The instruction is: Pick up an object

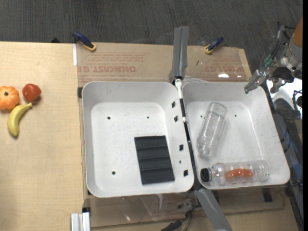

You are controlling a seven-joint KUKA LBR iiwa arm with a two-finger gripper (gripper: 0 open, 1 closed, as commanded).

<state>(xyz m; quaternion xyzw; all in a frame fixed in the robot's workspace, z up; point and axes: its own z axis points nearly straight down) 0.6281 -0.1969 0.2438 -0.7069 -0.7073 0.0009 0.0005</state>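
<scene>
Camera view, looking down at a slant: two white bins are seen side by side on the tabletop (38, 177). In the right bin (274, 129) a clear plastic bottle (211, 128) lies on its side near the middle, and a second clear bottle with a black cap and an orange label (236, 173) rests along the near wall. In the left bin (96, 177) a flat black ribbed block (154, 160) lies by itself.

The end effector (257, 81) is seen at the far right corner of the right bin, above the rim and well apart from every object. Whether it is released or clenched cannot be told from this angle; nothing is seen in its grip.

Several failures are to be expected. Both bottles are round and smooth, so they are likely to be rolled or squeezed out sideways if the grip is closed off-centre. The capped bottle is pressed close to the wall, so a descent there could be blocked by the rim. The black block is low and flat, so it may be slid rather than lifted. A tomato (32, 92), an orange fruit (8, 98) and a banana (17, 119) lie far off on the tabletop.
</scene>
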